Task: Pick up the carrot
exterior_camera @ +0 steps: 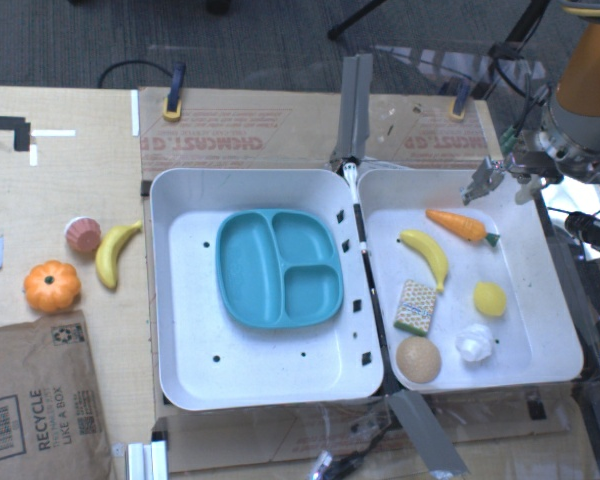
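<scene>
**Carrot lies in the right bin, gripper above its far rim**

We see the orange tapered toy carrot with a green stub end (457, 225) lying flat in the far part of the shallow white right bin (546, 268), its pointed tip toward the left and its green end toward the right. Nothing touches it. Just in front of it lies a yellow curved banana (427, 254), close to the carrot but apart from it. Nearer the front of the same bin we find a small patterned green-and-white packet (415, 307), a round tan ball (418, 360), a yellow lemon-shaped piece (490, 299) and a small white crumpled lump (473, 346).

The grey two-finger gripper (507, 179) hangs at the far right corner of that bin, above the rim, up and to the right of the carrot and clear of it. Its metal parts blur together from this angle, so we cannot tell how it is set. It carries nothing that we can make out.

The shallow white left bin (180, 298) holds a teal divided plate with three compartments (279, 267). On the wooden bench (60, 188) to the left lie a second yellow banana (114, 253), a small orange pumpkin (52, 287) and a pinkish round cupcake-like piece (82, 235).
</scene>
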Action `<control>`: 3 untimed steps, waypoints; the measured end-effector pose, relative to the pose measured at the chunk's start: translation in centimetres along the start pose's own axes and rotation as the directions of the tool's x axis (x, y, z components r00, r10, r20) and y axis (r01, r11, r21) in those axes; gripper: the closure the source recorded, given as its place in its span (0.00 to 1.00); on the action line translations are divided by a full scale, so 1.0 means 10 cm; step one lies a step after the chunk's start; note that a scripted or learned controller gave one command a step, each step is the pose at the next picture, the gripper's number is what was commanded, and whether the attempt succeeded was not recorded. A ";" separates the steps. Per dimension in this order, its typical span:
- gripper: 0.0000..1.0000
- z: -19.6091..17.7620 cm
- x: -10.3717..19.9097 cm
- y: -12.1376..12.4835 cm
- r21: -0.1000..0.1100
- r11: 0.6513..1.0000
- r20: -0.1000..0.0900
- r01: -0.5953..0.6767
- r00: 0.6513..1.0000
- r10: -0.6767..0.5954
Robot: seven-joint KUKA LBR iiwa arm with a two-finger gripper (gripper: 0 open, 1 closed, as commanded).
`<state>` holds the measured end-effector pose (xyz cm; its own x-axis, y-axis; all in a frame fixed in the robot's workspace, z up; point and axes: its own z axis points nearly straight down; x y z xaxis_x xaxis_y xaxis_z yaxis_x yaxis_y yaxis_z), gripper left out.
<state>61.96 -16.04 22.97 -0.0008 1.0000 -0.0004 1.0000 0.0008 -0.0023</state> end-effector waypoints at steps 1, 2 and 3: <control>0.00 1.10 -0.51 0.30 -0.002 1.000 0.001 -0.030 1.000 0.030; 0.00 1.38 -0.16 0.24 -0.001 0.997 0.000 -0.082 0.997 0.082; 1.00 1.30 -0.16 0.22 0.010 0.997 0.001 -0.080 0.997 0.080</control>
<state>64.09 -17.67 9.93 0.0795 0.9968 -0.0013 0.9968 -0.0795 -0.0121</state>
